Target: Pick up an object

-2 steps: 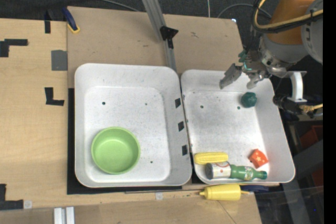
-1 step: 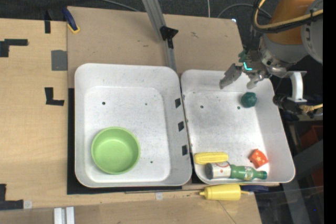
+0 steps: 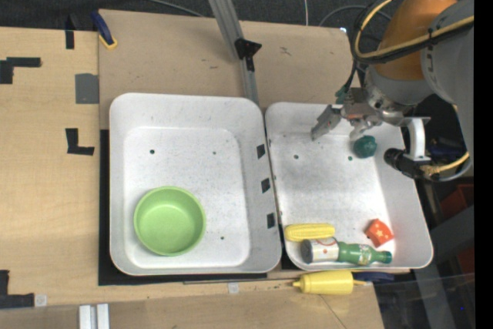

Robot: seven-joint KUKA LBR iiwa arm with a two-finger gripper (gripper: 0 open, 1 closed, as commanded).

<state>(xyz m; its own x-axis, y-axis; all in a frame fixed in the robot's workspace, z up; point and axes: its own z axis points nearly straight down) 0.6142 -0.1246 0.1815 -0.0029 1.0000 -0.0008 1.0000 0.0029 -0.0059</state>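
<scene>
My gripper (image 3: 342,130) hangs over the far part of the right bin (image 3: 323,181), open, with one grey finger (image 3: 322,124) splayed out to the left. A small teal round object (image 3: 363,145) lies just below and to the right of the gripper, close to the other finger. I cannot tell whether it touches that finger, and it is not between the two. Along the right bin's near edge lie a yellow corn-shaped piece (image 3: 310,231), a green bottle with a white label (image 3: 347,252) and a small red-orange object (image 3: 378,231).
A green bowl (image 3: 169,221) sits in the near left corner of the left bin (image 3: 185,119). A yellow bottle (image 3: 327,283) lies on the bench just outside the right bin's front rim. A grey pole (image 3: 223,4) slants across the back.
</scene>
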